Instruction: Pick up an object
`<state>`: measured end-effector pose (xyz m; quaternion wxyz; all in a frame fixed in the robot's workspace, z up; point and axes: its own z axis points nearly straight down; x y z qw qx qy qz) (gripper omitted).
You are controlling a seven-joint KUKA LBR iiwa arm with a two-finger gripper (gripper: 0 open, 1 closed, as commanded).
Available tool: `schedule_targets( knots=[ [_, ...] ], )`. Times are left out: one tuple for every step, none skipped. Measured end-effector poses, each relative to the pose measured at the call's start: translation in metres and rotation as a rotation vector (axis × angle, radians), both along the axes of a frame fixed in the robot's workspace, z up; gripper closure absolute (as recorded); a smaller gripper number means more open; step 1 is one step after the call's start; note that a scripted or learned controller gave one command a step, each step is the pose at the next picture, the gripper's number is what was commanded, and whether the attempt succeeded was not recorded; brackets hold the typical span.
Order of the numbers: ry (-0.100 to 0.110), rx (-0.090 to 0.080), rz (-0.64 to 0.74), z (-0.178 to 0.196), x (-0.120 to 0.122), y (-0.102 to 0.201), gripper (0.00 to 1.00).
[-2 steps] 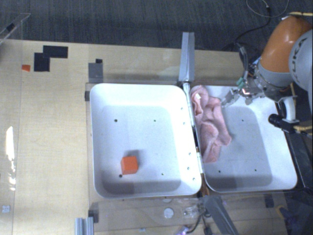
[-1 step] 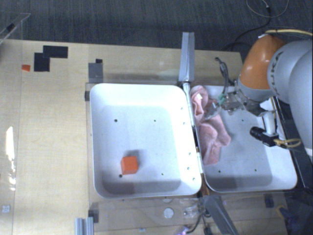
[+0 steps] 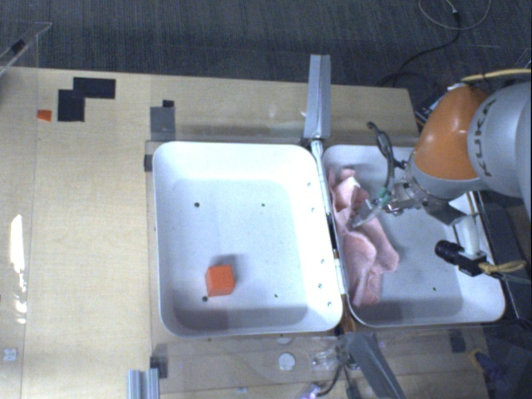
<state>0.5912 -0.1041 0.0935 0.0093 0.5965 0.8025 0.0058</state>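
A crumpled pink cloth lies along the left side of the right bin. My gripper is low over the upper part of that cloth, with its fingertips down at the fabric. The arm's grey and orange wrist leans in from the right above the bin. A small orange block rests in the left bin, near its front left corner.
A metal divider post stands at the back between the two bins. Black cables and a clamp hang beside the wrist over the right bin. Black markers sit on the wooden bench at the far left.
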Motion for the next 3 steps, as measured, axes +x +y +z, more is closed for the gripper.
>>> schedule_targets(
  knots=[
    [-0.004,-0.002,0.016,0.000,-0.028,0.010,0.00],
    [-0.011,0.001,0.018,0.013,-0.025,0.012,1.00],
    [0.012,0.001,-0.054,0.094,0.064,0.039,1.00]
  ],
)
